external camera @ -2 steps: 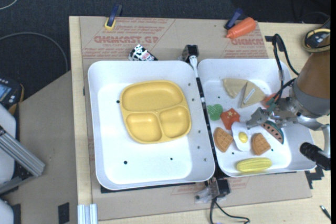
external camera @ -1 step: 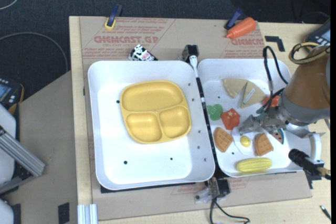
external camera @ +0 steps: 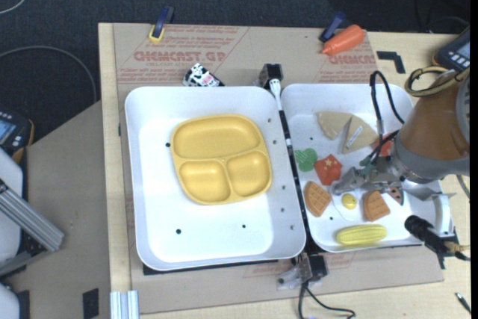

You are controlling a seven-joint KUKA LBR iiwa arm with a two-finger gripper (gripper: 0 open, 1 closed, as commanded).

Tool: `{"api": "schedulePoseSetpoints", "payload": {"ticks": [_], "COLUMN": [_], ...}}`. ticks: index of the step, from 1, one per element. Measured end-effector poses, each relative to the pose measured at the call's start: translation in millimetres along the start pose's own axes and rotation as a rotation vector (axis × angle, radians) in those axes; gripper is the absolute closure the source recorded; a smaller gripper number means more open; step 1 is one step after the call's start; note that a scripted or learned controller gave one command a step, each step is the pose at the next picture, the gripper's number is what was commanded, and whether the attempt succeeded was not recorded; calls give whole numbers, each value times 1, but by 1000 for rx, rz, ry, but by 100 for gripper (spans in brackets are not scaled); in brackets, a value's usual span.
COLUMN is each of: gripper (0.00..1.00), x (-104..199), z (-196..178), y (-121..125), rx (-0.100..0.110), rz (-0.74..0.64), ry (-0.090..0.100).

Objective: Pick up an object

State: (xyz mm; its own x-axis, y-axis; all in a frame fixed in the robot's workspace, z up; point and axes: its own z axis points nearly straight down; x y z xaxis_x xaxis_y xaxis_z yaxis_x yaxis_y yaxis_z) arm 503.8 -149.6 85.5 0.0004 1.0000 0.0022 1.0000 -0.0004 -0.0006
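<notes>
Arm over right bin (external camera: pixel 388 95), gripper (external camera: pixel 357 177) low among the toy food; whether the claw is spread or pinched: cannot tell. Nearest candidate: red piece (external camera: pixel 328 169), just left of gripper. Chunky, no clear long axis or heading. Judgement: centre over it, descend straight, avoid the waffle (external camera: pixel 317 199) and yellow ball (external camera: pixel 349 200) just below-left of the gripper.

Two white bins (external camera: pixel 142 160); one yellow divided plate (external camera: pixel 220 158); roughly seven toy foods (external camera: pixel 328 169) in the right bin.
</notes>
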Motion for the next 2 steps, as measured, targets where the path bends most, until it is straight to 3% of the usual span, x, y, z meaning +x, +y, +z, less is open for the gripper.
{"api": "schedulePoseSetpoints", "payload": {"ticks": [1,2], "gripper": [100,100], "x": [0,0], "z": [-12,-61], "y": [1,12], "rx": [-6,-7], "rz": [0,-2], "ry": [-1,-5]}}
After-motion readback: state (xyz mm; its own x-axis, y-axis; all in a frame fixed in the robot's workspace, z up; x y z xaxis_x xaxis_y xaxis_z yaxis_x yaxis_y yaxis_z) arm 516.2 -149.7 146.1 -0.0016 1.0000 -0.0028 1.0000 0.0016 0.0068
